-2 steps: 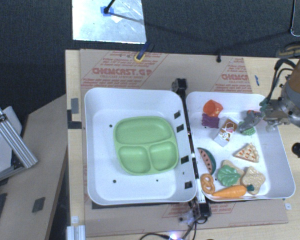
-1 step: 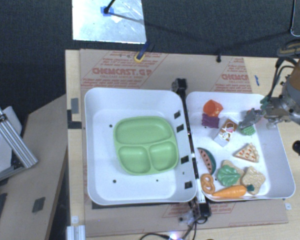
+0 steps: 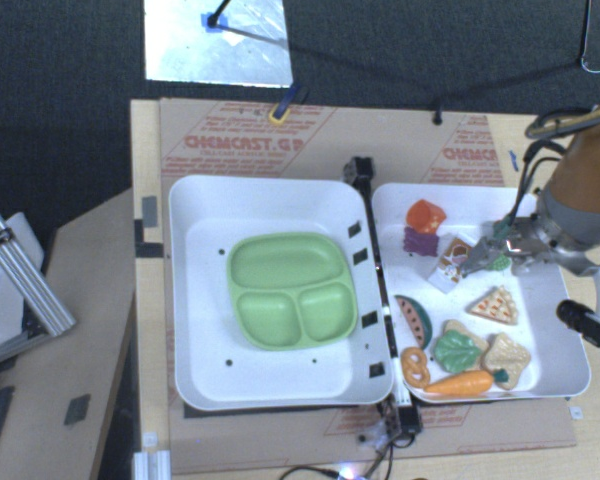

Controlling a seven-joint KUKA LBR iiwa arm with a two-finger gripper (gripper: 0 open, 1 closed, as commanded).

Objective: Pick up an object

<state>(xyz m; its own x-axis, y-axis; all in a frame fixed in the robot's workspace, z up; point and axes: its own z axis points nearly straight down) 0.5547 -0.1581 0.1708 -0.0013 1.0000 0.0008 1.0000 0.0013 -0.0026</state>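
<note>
desk [image 3: 230,128] carries two white bins side by side. left bin [image 3: 195,268] holds a green divided tray [image 3: 292,290] at its centre. right bin [image 3: 570,363] holds the toy foods: red pepper [image 3: 425,214] at 11 o'clock with a purple piece [image 3: 419,240] touching below it; pizza slice [image 3: 494,306] near centre; watermelon slice [image 3: 413,320] at 8 o'clock; pretzel [image 3: 414,366], green leaf [image 3: 458,349], carrot [image 3: 461,384] and toast [image 3: 507,356] along 6 o'clock. arm enters from 3 o'clock. pincer [image 3: 477,258] sits low over a small carton [image 3: 452,259] at the bin's upper centre, just beside it. opening of the pincer: cannot tell. nothing seen gripped.
</note>
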